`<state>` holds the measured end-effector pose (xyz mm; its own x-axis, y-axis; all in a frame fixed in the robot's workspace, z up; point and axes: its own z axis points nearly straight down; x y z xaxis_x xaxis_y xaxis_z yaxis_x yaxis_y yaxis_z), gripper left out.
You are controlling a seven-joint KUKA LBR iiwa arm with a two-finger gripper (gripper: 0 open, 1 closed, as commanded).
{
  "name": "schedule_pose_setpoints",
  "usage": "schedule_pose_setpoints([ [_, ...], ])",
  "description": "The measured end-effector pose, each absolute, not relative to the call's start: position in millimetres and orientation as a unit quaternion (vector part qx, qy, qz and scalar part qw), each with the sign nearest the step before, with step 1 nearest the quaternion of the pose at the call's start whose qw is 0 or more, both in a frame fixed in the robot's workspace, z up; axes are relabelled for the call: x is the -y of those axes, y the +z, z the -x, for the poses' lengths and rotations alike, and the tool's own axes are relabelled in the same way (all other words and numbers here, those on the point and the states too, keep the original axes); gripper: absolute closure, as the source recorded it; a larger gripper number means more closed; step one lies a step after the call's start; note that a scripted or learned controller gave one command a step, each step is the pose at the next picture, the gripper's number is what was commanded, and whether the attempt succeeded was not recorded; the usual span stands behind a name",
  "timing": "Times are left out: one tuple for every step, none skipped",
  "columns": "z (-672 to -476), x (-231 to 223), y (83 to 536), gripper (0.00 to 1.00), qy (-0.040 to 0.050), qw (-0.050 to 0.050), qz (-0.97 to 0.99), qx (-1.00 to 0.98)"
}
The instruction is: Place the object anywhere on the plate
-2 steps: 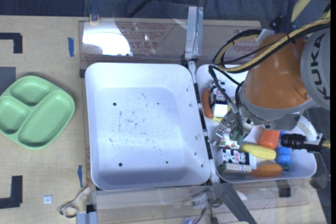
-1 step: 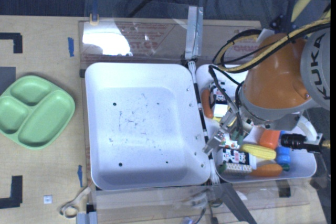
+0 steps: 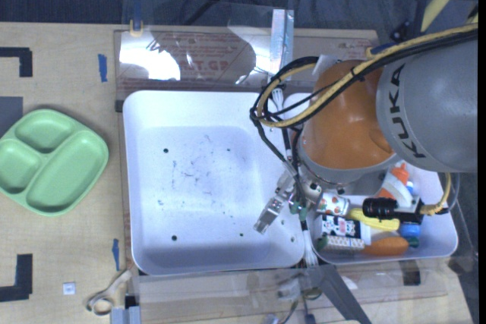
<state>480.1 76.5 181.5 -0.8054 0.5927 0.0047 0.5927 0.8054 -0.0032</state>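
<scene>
1. Camera view: the grey arm [image 3: 433,110] with its orange band [image 3: 342,125] reaches in from the right and covers the far part of the right bin [image 3: 448,239].
2. The gripper [image 3: 270,215] hangs over the near right part of the left bin [image 3: 152,117], close to the wall shared by the two bins. It slants down and to the left. Whether it is apart or together cannot be told, and nothing is seen clamped in it.
3. Which item is the task's object cannot be told. All loose items lie in the near part of the right bin, well apart from the plate.
4. A black-and-yellow tool [image 3: 383,210] lies with its long axis roughly left to right across the bin.
5. Just nearer, an orange piece [image 3: 389,244] also lies left to right. A small blue piece [image 3: 411,232] sits at its right end.
6. A white bottle [image 3: 400,186] with an orange tip stands behind the tool, partly hidden by the arm. Its tip points toward the far side.
7. A dark box with white dots [image 3: 342,228] and a small pale cylinder [image 3: 335,204] lie at the bin's left end, and the cylinder's axis runs left to right.
8. The green plate [image 3: 15,163] rests on the wooden bench [image 3: 68,254], left of both bins. It has three compartments, and the longest runs from near-left to far-right.
</scene>
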Motion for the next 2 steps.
schedule_pose_setpoints([
  [-537.1, -102, 243, 0.0, 0.0008, 0.001, 0.359, 0.933],
  [-571.0, -80, 209, 0.0, 0.0004, 0.0, 0.416, 0.909],
])
